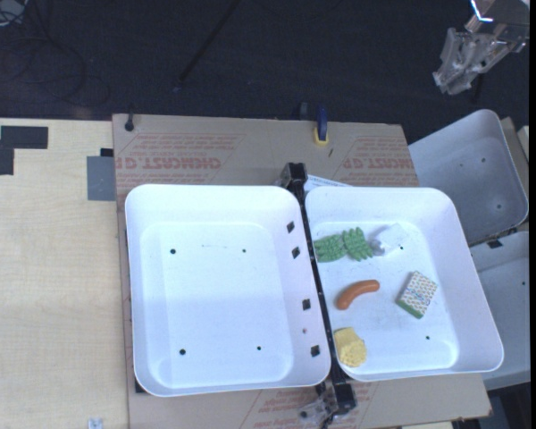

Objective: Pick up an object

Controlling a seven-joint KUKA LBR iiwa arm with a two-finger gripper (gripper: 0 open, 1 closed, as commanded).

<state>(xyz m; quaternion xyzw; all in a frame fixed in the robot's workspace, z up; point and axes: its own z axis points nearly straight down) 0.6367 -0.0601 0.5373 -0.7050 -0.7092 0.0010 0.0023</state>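
My fingers are hanging high over the dark floor past the far right corner of the table, well apart from every object, and I cannot tell whether they are apart or together. Nothing is sitting between them.

The things I could pick are all lying in the shallow white plastic bin on the right, down and to the left of my fingers in the camera view. The orange sausage-shaped piece is lying near the middle of that bin, its long axis running roughly left to right, the right end tilting slightly toward the far side. The green ridged soft piece is lying beyond it, near the bin's left wall, its long axis also running left to right. Just to its right a small pale whitish lump is resting. The square sponge-like block with a green edge is sitting right of the orange piece, turned corner-on. The lumpy yellow piece is lying in the near left corner.

The matching white bin on the left is touching the right one along a black seam, both resting on a brown cardboard sheet.
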